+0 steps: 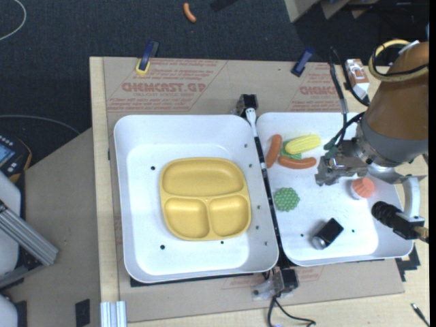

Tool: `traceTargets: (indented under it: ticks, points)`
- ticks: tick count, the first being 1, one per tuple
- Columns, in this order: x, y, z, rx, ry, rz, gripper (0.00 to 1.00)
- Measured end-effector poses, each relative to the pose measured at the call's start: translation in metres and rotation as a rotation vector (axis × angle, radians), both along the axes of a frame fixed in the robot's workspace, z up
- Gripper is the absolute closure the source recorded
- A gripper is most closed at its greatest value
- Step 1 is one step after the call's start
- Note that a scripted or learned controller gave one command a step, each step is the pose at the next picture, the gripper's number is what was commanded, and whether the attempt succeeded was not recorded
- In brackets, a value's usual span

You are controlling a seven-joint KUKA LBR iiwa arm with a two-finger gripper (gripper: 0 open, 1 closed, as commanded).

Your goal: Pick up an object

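Observation:
My gripper (330, 172) hangs low over the middle of the right bin (306, 247), with nothing visibly held. Just left of it lie an orange sausage (298, 161), a yellow corn cob (302, 144) and a second, upright sausage (274, 150). A knobbly green round piece (286, 198) sits lower left of the gripper. On its right, a salmon-pink object (363, 187) lies partly hidden behind the arm. A small black block (327, 231) rests near the bin's front.
The left bin (136, 182) holds a yellow divided plate (204, 197). A black divider with clamps runs between the bins. The grey and orange arm (402, 107) covers the right bin's far right side. Brown board surrounds both bins.

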State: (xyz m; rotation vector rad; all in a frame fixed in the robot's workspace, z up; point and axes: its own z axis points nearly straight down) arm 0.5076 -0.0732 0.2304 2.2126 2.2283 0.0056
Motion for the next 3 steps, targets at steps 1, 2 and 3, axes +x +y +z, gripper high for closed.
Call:
traceTargets:
  ticks: [1, 2, 3]
  points:
    - [0.014, 0.046, 0.006, -0.001, 0.000, -0.001, 1.00]
    - [0.030, 0.104, 0.006, 0.000, 0.000, 0.000, 1.00]
    - [0.044, 0.135, -0.012, -0.002, 0.002, -0.003, 1.00]
